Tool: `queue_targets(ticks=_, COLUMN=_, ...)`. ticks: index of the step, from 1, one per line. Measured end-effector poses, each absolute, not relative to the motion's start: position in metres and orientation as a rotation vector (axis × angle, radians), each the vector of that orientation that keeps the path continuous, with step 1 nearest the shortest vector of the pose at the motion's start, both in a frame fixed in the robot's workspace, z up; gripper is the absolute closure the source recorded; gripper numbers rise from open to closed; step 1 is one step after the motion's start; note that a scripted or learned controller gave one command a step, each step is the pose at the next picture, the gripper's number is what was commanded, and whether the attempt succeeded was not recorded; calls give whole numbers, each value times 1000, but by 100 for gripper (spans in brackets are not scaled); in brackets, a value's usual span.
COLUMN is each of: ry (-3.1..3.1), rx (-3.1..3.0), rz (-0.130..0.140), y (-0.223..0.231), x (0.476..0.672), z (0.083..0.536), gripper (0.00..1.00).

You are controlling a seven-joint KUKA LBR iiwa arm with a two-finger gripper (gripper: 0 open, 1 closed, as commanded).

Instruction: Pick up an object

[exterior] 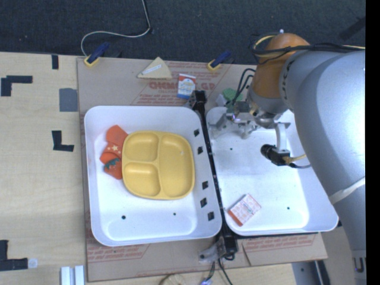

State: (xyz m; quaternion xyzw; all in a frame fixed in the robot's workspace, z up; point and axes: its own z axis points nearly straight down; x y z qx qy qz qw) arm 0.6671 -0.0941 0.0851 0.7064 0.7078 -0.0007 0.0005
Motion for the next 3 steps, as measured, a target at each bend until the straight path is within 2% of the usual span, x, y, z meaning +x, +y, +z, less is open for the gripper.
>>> queue_targets(ticks=1, ry=2223, rx=2218, rz=-3, y=-94, x=668, z=85, gripper=0)
queue_targets(ticks=2, ry=2222, rx=2218, rz=-1, y=-97, x=653, z=86, gripper=0)
queue_targets(ticks=3, ry=2223, rx=2219, rz=1, y=-95, x=669, z=85, gripper=0)
